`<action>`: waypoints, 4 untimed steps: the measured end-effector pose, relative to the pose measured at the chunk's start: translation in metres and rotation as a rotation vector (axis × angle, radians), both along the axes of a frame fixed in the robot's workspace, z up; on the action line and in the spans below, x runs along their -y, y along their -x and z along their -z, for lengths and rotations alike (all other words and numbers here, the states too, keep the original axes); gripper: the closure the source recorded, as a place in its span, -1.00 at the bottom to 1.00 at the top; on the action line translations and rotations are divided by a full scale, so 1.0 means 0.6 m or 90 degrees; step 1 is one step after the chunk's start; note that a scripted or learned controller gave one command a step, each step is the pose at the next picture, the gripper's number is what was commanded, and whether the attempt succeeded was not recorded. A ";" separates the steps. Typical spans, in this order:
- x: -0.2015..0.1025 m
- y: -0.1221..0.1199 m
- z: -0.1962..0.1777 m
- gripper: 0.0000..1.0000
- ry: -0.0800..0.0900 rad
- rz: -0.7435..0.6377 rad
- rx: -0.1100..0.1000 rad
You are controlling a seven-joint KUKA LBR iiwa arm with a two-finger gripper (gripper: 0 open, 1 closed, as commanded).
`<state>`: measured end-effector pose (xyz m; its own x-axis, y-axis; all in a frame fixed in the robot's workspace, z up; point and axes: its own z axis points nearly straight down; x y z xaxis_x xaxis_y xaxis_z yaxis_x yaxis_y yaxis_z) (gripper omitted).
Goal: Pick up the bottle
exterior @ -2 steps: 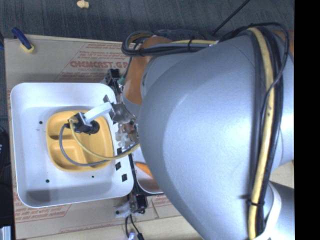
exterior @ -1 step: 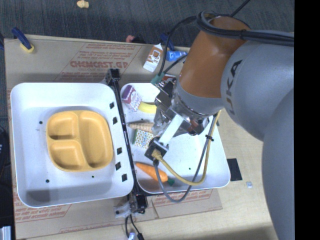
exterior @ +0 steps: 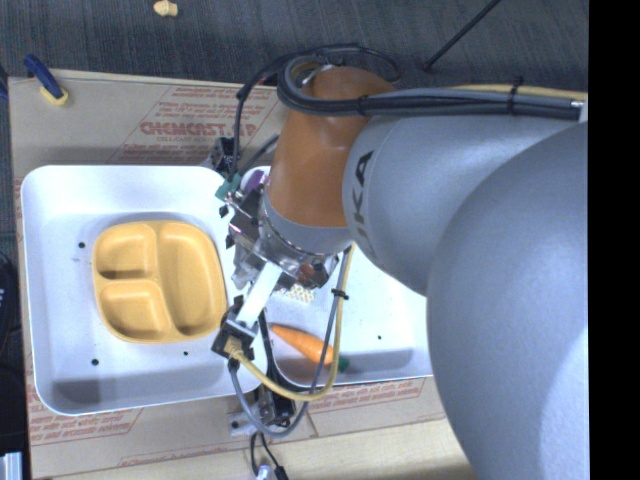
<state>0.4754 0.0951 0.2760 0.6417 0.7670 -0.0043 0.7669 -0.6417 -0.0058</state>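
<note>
My arm, with its orange band, reaches over the right bin (exterior: 390,353) and hides most of it. The gripper (exterior: 252,236) hangs low at the right bin's left wall, close to the divide between the two bins, with the wrist covering it. A small purple and green thing (exterior: 252,180) peeks out at the wrist's upper left edge; I cannot tell whether it is the bottle. No clear bottle shape shows anywhere else.
An orange carrot (exterior: 305,345) lies in the right bin near its front wall, with a small pale studded piece (exterior: 298,293) just behind it. A yellow divided plate (exterior: 158,280) sits in the left bin (exterior: 50,268). A blue and yellow tool (exterior: 45,80) lies on the cardboard at the back left.
</note>
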 end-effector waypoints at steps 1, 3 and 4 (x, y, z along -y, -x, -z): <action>0.122 -0.002 -0.071 1.00 -0.001 -0.006 0.002; 0.047 0.000 0.053 1.00 -0.001 -0.112 0.000; 0.145 -0.002 0.031 1.00 -0.001 -0.203 0.003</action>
<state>0.4764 0.0080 0.2577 0.3687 0.9295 -0.0009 0.9295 -0.3688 -0.0022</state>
